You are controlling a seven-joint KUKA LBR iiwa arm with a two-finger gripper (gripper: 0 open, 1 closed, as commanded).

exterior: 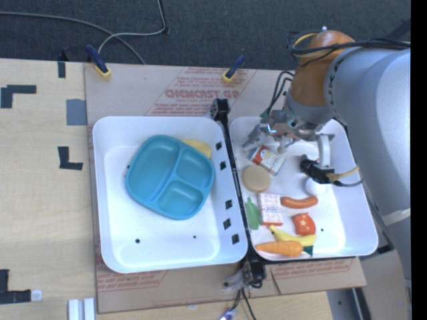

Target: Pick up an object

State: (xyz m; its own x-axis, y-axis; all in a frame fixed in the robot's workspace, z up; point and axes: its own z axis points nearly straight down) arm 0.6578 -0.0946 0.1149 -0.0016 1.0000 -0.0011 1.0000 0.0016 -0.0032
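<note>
My gripper (268, 139) hangs over the far left part of the right bin (353, 199), its two grey fingers (254, 138) spread open with nothing between them. Just below it lies a small red and white carton (269, 159). A tan round disc (256, 178) rests in front of the carton. Further forward lie a white and red box (270, 209), an orange-red sausage (299, 201), a green piece (252, 214), a red piece (304, 224), a yellow banana (294, 236) and a carrot (280, 249).
The left bin (120, 232) holds a blue divided plate (171, 176) with a yellow thing (199, 147) tucked behind it. A black divider (229, 179) runs between the bins. The grey arm (373, 112) covers the right bin's far right side.
</note>
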